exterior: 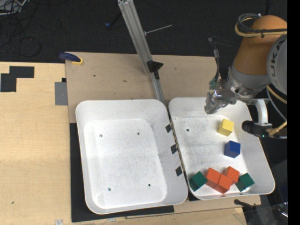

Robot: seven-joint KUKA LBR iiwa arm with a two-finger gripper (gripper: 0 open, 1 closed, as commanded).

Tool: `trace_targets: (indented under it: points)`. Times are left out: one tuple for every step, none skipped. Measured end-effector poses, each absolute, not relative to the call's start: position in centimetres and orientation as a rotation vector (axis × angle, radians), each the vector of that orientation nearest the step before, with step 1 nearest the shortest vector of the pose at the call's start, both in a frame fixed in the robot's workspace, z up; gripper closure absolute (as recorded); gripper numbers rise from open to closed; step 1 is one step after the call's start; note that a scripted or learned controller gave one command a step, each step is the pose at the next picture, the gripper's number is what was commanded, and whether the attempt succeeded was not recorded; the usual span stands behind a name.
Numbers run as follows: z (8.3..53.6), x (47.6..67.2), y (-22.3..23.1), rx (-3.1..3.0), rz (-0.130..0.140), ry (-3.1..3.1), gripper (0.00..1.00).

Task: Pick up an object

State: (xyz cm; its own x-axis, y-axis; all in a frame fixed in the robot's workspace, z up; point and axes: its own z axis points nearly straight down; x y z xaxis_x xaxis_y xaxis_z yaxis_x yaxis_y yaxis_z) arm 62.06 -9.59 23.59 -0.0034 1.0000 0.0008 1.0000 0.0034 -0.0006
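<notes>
- The claw hangs over the far part of the right bin, near its back rim. From where I stand its tips blur into one dark metallic lump, so I cannot tell how far apart they are, and I see nothing caught in them.
- Nearest to it is the yellow cube, at about four o'clock from the claw, near but not under it. It sits alone on bare white floor, a fair candidate for the pick.
- Further along the same line, at roughly five o'clock, lies the blue cube, apart from the yellow one.
- At the near end of the bin is a huddle: a green cube, two orange cubes pressed together, and another green cube by the rim.
- The left bin lies at about eight o'clock, on the desk.
- My worry: if the claw drops straight down, I judge it meets bare floor and comes up with nothing. An off-centre descent could nudge the yellow cube aside. The huddle looks worse, with hardly any gap between neighbours.
</notes>
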Motion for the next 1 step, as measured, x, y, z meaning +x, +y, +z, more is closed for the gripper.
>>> trace_targets:
  points:
    - [24.4,63.09,-4.62,-2.217,0.0,-2.225,1.0]
